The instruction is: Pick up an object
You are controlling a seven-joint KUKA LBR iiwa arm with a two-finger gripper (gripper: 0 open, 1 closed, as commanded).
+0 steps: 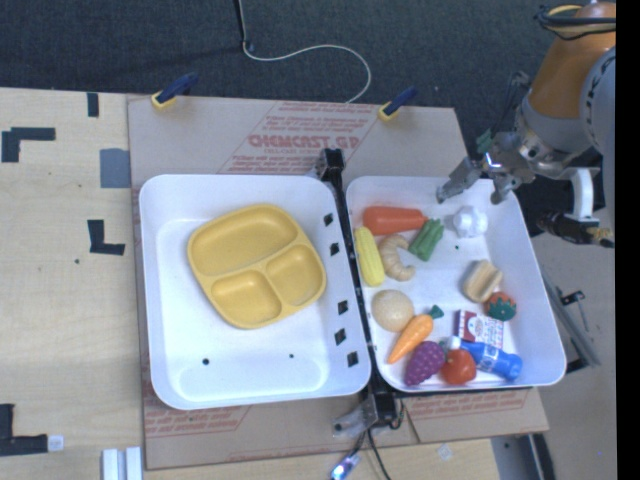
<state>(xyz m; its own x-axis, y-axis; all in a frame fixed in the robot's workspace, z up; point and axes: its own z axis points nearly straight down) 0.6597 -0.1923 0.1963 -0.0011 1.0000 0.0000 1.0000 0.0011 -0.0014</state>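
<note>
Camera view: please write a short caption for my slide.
Gripper open above toy-food bin; yellow tray in left bin.
</note>
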